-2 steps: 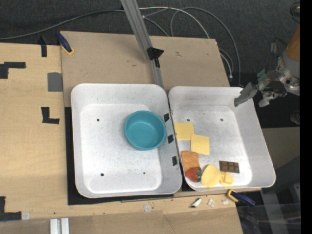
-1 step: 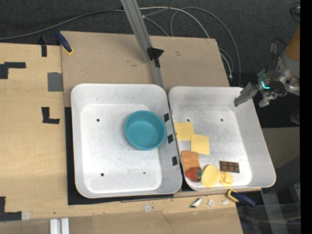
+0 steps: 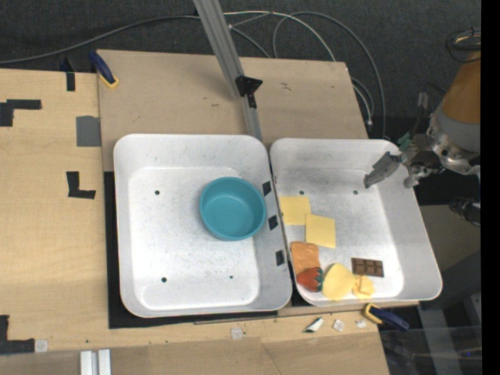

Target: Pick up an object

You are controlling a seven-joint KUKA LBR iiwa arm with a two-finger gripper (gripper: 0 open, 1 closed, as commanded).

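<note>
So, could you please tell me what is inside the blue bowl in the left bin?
The blue bowl shows only its bare blue inside. The patch of the left bin beneath it is covered.

Grey arm [image 3: 457,143], orange band [image 3: 469,92]

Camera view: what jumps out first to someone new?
The teal bowl sitting alone in the left bin. Then the cluster of play-food pieces, with two yellow cheese slices among them, along the right bin's near-left side. The end effector hovers over that bin's far-right corner.
</note>
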